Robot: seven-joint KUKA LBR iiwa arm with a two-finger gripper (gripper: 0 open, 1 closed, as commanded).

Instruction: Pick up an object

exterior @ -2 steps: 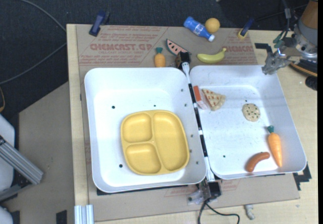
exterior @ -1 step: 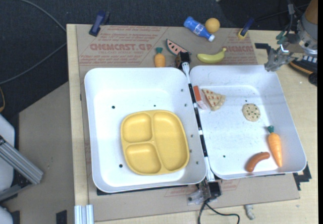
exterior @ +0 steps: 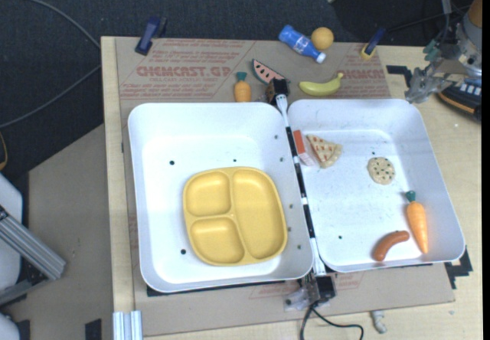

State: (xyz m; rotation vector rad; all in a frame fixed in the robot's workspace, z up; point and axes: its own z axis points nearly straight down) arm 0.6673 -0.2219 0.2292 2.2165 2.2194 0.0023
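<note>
The carrot (exterior: 417, 225), lying just right of the sausage (exterior: 391, 245) in the right bin (exterior: 360, 116), is judged light, rigid and slightly slick, best taken across its thick orange middle; the pincer (exterior: 426, 80), well above the carrot, cannot be read as apart or together.

Tray (exterior: 233, 216) in left bin (exterior: 153, 147); waffle (exterior: 323, 151), cookie (exterior: 380, 170), carrot (exterior: 417, 225), sausage (exterior: 390, 245) in right bin (exterior: 360, 112).

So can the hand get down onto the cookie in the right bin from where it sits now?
Probably yes. The cookie lies flat on bare floor of the right bin, apart from the waffle and carrot, and the hand sits just beyond the bin's far right corner.
</note>
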